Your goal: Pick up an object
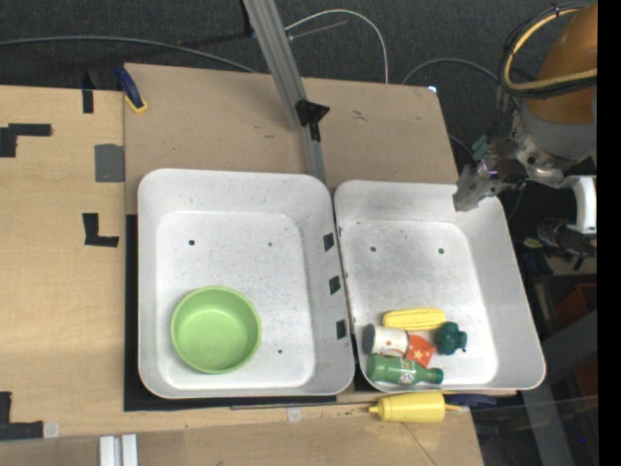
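The right bin (485,260) holds a cluster of small things in its near corner: a yellow corn cob (414,318), a white and red can (389,340), an orange piece (420,349), a dark teal knob-like toy (449,338) and a green bottle (403,371) lying on its side. A green bowl (215,329) sits in the near left part of the left bin (233,202). My gripper (469,191) hangs over the far right corner of the right bin, well away from the cluster. Nothing shows between its fingers.
A yellow bottle (411,408) lies on the bench just outside the right bin's near rim. A grey metal pole (281,61) slants down from the top to the gap between the bins. Cables loop across the dark floor behind the bench.
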